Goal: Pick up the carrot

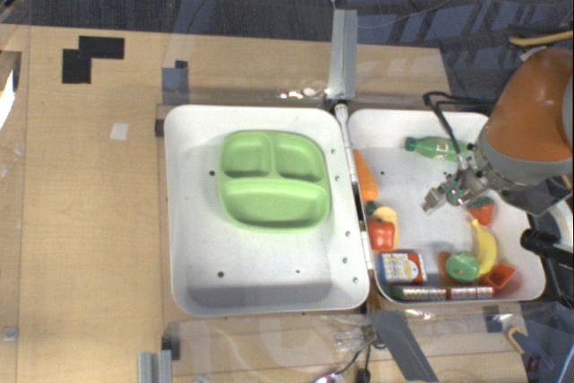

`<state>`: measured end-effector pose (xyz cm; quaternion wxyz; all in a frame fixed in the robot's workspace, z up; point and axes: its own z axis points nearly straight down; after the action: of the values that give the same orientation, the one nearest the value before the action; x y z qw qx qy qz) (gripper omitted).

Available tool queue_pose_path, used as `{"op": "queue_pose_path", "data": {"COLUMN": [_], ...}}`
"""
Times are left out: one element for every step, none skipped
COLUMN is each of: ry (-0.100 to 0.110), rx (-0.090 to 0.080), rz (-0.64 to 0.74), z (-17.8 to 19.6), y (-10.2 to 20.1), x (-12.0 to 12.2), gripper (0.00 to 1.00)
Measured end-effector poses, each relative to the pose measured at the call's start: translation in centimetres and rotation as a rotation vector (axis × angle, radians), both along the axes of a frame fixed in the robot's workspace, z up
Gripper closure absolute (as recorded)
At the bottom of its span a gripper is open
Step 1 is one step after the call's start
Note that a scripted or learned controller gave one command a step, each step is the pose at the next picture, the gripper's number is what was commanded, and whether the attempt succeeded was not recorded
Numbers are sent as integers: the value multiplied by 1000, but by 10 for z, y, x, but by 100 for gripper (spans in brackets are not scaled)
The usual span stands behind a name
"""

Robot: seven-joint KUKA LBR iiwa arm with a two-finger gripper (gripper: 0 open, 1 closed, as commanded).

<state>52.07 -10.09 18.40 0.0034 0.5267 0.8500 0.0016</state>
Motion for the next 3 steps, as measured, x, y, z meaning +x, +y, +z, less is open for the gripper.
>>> {"op": "queue_pose_path", "data": {"ry": [1,2,-1], "rx": [1,-1,0], "rz": [47,389,152], "z": [2,1,3], "y": [55,84,98], "x": [71,70,125], "gripper": [100,100,100]}}
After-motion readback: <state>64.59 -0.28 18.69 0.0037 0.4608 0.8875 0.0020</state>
